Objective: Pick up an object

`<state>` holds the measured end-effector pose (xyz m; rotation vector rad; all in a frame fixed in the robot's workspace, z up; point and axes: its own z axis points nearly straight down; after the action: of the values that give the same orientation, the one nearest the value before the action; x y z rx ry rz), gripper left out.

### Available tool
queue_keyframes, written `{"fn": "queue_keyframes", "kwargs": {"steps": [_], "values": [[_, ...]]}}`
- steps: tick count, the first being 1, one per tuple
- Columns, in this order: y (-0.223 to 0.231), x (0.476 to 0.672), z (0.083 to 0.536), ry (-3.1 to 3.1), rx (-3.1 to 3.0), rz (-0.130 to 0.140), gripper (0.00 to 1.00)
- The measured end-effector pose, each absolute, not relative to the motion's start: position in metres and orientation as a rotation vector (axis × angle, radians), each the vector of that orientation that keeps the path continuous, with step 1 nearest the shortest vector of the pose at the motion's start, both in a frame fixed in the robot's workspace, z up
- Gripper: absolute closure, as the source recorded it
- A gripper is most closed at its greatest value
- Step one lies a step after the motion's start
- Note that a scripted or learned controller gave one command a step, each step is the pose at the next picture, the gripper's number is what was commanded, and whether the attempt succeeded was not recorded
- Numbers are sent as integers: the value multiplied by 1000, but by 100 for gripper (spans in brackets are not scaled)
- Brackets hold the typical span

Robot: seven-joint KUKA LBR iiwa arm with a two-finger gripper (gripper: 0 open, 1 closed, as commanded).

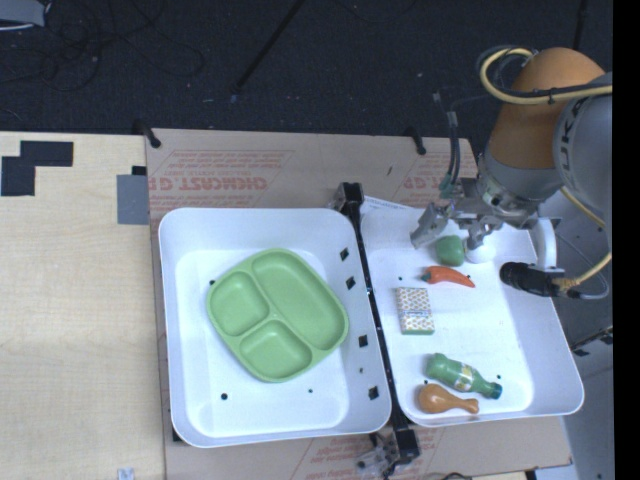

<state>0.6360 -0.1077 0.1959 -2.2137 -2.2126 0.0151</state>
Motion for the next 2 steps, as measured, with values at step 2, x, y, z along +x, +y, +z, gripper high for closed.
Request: {"fn": "queue_keyframes", "kwargs": {"steps": [2], "values": [[-105, 636, 162, -2219, -2217, 6, 0]]}}
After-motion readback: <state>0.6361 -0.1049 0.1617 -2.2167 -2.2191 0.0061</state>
